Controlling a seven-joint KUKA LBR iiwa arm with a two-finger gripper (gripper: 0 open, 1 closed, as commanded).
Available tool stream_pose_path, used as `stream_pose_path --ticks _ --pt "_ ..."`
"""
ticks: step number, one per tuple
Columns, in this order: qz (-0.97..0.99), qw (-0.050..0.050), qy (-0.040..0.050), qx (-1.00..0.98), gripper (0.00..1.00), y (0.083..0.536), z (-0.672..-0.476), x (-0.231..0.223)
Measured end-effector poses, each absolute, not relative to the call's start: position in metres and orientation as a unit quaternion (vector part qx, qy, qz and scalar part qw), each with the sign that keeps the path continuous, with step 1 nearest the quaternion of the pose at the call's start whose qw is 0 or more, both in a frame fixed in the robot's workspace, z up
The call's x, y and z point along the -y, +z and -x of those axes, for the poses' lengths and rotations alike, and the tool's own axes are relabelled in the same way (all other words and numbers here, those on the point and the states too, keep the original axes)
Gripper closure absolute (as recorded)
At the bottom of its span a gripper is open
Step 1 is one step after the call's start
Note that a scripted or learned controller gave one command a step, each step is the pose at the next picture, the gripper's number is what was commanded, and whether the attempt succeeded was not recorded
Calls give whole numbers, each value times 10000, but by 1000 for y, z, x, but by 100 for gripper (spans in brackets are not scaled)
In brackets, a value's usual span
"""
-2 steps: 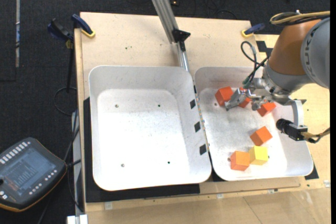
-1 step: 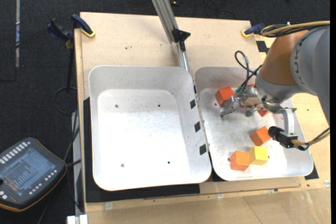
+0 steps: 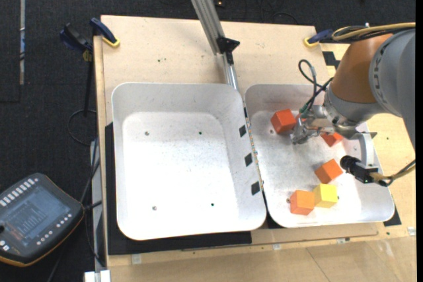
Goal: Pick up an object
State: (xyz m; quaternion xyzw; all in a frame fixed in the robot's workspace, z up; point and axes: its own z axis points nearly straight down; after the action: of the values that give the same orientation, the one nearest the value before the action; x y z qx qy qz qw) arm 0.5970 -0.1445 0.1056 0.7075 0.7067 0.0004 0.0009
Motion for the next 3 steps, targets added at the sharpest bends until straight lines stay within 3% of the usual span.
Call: stream_pose_path --ticks 2,3 --pt "-7060 38 19 -7082 100 221 -616 148" --pt "-7060 27 13 -7082 100 257 -618 148"
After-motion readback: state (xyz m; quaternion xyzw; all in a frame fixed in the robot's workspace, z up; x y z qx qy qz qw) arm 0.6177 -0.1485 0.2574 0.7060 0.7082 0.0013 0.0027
